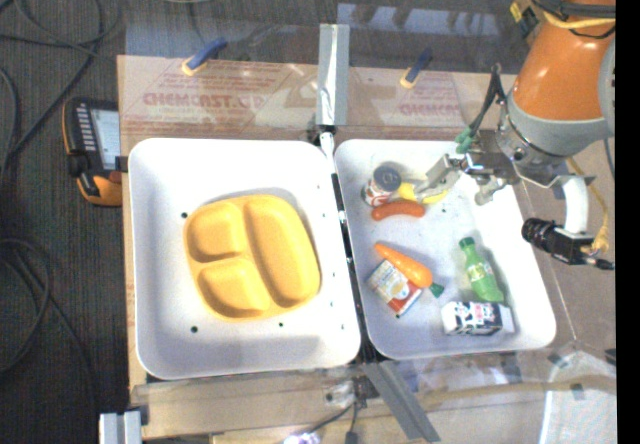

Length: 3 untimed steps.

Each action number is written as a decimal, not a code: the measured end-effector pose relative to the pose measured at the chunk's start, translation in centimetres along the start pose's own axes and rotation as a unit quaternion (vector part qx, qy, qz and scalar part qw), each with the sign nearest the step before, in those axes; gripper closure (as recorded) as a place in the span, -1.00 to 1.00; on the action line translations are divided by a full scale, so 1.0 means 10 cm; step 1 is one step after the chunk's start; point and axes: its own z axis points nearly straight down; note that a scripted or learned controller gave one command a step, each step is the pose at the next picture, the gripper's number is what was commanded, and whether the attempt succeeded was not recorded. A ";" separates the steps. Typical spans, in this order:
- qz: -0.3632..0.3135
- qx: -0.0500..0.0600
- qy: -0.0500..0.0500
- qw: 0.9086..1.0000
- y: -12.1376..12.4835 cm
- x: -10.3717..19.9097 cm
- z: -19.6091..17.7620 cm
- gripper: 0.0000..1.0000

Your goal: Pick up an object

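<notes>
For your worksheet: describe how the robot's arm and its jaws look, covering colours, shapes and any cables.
The arm is a bulky, rounded orange segment above a grey wrist. The gripper is thin grey metal with a small green part. A black cable runs along its side.

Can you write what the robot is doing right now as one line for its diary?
gripper: over right bin, far end | nearest: can, sausage | holding: not visible | left bin: yellow tray

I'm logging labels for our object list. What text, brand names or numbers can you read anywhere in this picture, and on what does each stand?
"CHEMCAST": red print, faint and partly legible, on the board behind the bins; a second red print further right is too blurred to read.
Small carton: label too blurred to read.
Black-and-white carton: print too small to read.
Can: label unreadable.
Green bottle: no legible text.
</notes>
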 end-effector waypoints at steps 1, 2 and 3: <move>0.000 -0.003 0.001 1.000 -0.40 0.06 1.63 -1.00; 0.000 -0.003 0.001 1.000 -0.39 0.06 1.55 1.00; 0.092 0.000 -0.001 0.996 -0.03 0.17 0.20 1.00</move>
